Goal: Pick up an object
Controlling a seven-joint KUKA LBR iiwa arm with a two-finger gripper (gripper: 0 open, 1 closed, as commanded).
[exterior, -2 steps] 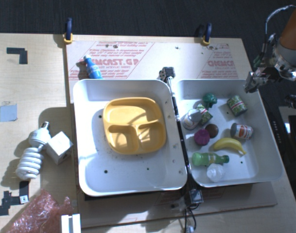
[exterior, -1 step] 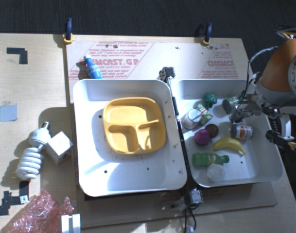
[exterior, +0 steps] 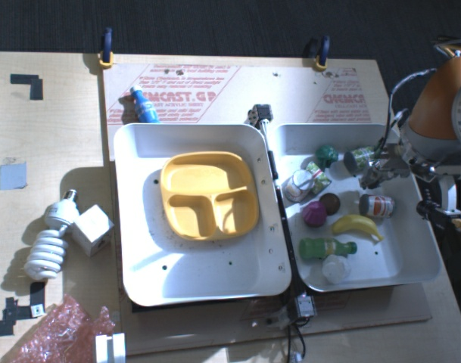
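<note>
The dark metal fingers (exterior: 374,174) hang by the right white plastic bin's (exterior: 412,267) far right edge; their spread cannot be told. A curved yellow banana (exterior: 356,226) lies mid-bin.

Yellow tray (exterior: 210,203), yellow banana (exterior: 356,226)

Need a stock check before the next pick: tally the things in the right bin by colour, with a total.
Green: 2, the bottle and the small ball
Yellow: 1, the banana
Purple: 1, a round fruit
Brown: 1, a dark ball
White: 2, a cup and a round lid
Silver: 2, the cans
Total: 9
</note>
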